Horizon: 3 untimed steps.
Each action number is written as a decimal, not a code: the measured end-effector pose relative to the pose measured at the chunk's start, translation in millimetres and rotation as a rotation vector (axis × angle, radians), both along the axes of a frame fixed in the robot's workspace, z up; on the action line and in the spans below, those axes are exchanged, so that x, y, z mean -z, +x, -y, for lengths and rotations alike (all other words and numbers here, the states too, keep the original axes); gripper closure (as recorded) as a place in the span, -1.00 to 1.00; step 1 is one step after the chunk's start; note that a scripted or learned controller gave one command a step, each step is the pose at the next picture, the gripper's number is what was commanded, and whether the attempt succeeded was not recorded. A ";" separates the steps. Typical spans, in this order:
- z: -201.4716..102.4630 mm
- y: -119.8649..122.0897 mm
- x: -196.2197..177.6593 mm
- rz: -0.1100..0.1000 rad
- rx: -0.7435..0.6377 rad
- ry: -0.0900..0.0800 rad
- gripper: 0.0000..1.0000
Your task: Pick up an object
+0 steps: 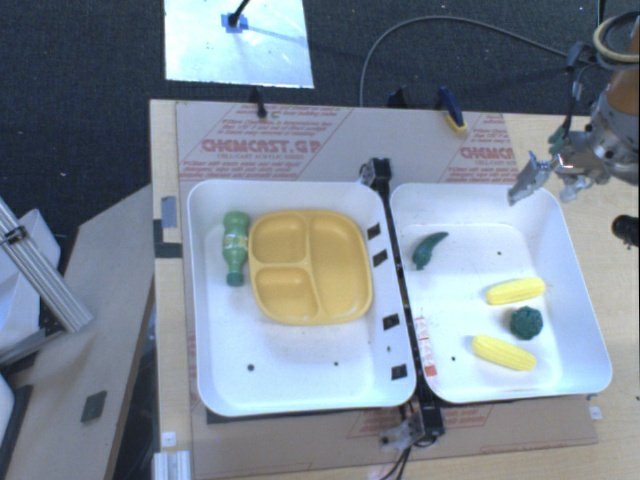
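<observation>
The right bin point(560, 230) holds a small dark green pepper point(430, 249), two yellow corn cobs point(516, 290) point(504, 353) and a green broccoli piece point(527, 321). In the left bin point(215, 368) lie a green bottle point(235, 247) and a yellow divided plate point(308, 266). My gripper point(549, 182) hangs over the right bin's far right corner, above and to the right of the pepper and well back from the corn. Its two fingers stand apart, open, with nothing between them.
A black divider with clips point(395, 268) runs between the bins. A blue clamp point(455, 118) and a black cable point(440, 23) lie behind the right bin. A shiny metal sheet point(238, 28) lies at the far back left. An aluminium rail point(40, 278) stands at the left.
</observation>
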<state>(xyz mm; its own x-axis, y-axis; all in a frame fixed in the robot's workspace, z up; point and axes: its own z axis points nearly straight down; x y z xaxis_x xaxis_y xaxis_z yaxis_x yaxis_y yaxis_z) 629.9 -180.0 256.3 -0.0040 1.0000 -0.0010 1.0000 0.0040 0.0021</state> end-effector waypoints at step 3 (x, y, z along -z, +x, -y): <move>8.7 7.2 158.7 -0.002 -0.001 0.000 -1.00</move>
<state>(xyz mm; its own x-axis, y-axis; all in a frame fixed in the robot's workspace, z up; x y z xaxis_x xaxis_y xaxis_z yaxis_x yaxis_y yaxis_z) 637.1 -188.8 97.6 -0.0050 1.0000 -0.0007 1.0000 0.0050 -0.0004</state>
